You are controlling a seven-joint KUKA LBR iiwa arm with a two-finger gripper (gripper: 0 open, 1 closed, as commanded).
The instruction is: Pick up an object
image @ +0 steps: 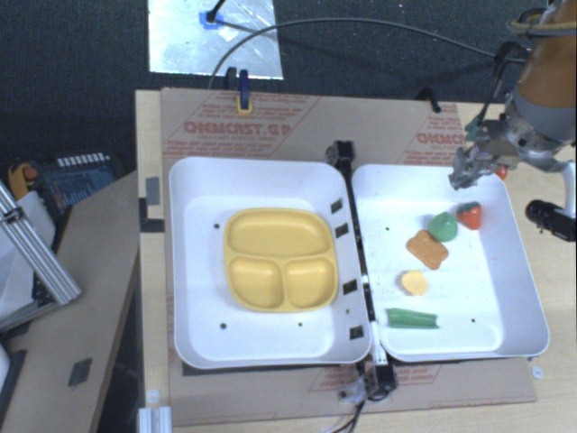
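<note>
While the gripper hangs over the upper right corner of the right bin, I can't tell how it is set. Nothing sits in it. Nearest, just below and slightly left in view, lie the red piece and the green round piece, touching or nearly so. Beyond them the orange block lies slantwise, then the yellow disc, then the green pod, long axis across the bin. I judge the red piece easiest, though its neighbour crowds it. The yellow tray fills the left bin.
</note>
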